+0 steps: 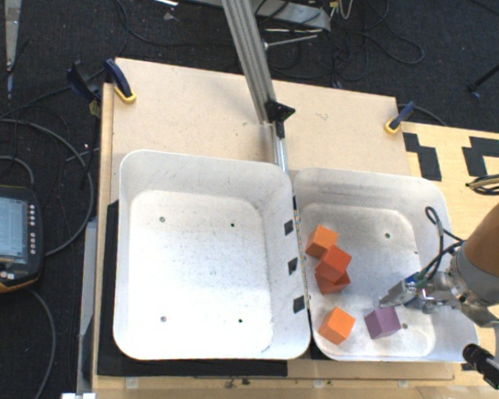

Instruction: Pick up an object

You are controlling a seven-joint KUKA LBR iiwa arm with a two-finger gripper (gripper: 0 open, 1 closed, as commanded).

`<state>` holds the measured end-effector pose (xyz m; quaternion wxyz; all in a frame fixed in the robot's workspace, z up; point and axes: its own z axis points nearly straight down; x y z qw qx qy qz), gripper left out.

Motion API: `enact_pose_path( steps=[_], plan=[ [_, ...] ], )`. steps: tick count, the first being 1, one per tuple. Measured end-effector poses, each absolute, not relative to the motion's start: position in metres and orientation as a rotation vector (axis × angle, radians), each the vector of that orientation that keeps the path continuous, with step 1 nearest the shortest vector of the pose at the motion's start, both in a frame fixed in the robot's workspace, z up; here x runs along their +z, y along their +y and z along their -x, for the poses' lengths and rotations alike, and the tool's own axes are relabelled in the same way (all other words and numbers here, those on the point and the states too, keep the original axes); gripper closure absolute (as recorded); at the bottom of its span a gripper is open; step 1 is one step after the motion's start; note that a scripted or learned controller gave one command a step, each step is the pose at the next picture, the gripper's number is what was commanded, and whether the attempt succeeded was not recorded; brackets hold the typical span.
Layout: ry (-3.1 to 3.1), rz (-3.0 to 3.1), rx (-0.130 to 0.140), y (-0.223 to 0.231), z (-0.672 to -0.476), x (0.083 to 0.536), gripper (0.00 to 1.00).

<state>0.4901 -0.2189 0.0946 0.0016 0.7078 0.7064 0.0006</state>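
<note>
Hovering end effector (pixel 401 295) beside matte purple cube (pixel 383 322).

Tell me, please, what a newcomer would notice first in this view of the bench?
Probably the bright blocks in the right bin: an orange block with a red block right beside it near the divider, another orange block toward the front, and a purple block next to that. The arm's claw reaches in from the right, just above the purple block.
</note>
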Motion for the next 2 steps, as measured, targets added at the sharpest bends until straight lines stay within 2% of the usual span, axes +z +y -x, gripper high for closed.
enact_pose_path(
  steps=[1,2],
  plan=[
    [2.222,-2.218,0.002,-0.224,-0.499,0.097,0.0],
    [2.226,-2.216,0.001,-0.192,-0.495,0.096,0.0]
  ],
)
